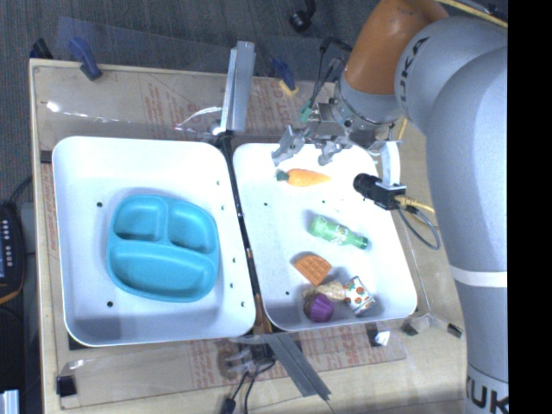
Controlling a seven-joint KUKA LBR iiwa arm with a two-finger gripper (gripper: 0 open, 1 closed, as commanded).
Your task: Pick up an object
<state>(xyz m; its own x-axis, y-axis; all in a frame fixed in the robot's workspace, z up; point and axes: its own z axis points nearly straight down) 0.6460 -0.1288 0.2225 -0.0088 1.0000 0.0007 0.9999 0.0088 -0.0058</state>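
The pincer [308, 149] hung over the far end of the right bin [392, 257], its two fingers [286, 147] spread apart with nothing between them. Just below it, on the near side, lay a small orange carrot [306, 178] on the bin floor, close under the fingertips but not held. Behind the pincer rose the grey arm [457, 145] with its orange band [384, 46], coming in from the right.

Farther toward the near end from the pincer lay a green bottle [339, 233] on its side. Beyond that sat a brown waffle-like piece [312, 268], and nearest the front rim a purple object [319, 308] was just beside a small white patterned box [357, 295].

To the left of the pincer, across the divider, the left bin [78, 231] held a blue sectioned tray [162, 247] lying flat near its middle, well apart from the pincer.
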